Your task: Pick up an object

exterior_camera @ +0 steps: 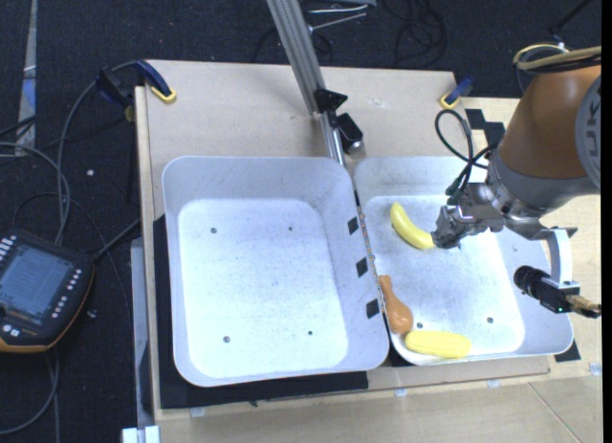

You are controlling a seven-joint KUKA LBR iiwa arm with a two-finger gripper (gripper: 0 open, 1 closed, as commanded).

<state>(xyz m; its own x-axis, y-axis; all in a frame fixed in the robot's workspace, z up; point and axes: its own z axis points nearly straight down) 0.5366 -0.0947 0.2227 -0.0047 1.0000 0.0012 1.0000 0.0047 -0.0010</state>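
The banana [410,226], small, curved and glossy yellow, lies in the upper left of the right bin [483,334] with the gripper [448,233] just beside its right end; it looks like a light, stiff plastic toy with a slick skin, best pinched across its thick middle so it cannot squirt out. Whether the pincer is spread or pressed together I cannot tell from this angle. No brand, label or legible writing appears on anything.
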